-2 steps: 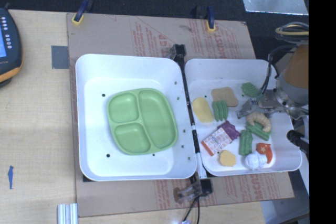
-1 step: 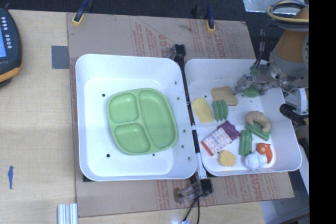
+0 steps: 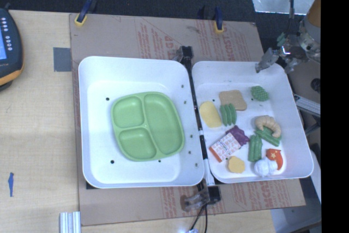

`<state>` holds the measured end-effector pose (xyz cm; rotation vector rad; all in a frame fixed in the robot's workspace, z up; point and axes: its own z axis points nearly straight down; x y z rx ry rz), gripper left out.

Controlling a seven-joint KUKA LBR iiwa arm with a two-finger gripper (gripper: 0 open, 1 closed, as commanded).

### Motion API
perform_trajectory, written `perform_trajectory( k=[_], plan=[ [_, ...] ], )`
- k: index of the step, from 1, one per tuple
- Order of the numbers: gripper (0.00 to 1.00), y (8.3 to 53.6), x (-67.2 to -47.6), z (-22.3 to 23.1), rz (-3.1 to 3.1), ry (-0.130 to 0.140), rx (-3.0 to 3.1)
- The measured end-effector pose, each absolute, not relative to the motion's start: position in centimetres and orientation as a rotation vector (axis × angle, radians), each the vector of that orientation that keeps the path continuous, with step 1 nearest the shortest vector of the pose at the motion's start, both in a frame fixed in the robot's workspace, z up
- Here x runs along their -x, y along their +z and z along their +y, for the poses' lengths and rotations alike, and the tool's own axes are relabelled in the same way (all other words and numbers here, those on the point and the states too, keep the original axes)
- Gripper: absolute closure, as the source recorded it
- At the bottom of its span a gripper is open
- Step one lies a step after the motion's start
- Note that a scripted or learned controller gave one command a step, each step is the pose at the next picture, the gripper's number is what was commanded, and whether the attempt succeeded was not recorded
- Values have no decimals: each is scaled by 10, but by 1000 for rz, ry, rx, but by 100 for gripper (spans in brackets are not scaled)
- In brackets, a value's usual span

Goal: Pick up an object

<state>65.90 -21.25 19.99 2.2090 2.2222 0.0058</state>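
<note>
Counting now: 2 white bins side by side at frame centre. Left bin has 1 green divided plate. Right bin is crowded with about 10 small toy foods, some green, some yellow. 2 blue clamps along the top.

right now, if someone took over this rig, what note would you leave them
Gripper: over the far right corner of the right bin, above the bin's rim, with nothing visibly between its fingers; whether they are open or shut is unclear.

Things: the right bin holds the toy food, including a yellow piece, tan toast, green pods, a small green piece and a snack packet. The left bin holds a green divided plate.

Done: nothing picked yet.

Left: choose an object, descend, grasp and lift. The small green piece lies closest to the gripper.
</note>
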Motion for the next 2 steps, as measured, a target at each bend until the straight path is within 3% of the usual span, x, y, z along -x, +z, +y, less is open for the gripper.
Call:
perform_trajectory(
  k=[1, 2],
  plan=[
    [0, 88, -597, -211, 2227, -5, -2225],
    [0, 95, -518, -212, 2224, 1, -2218]
  ],
)
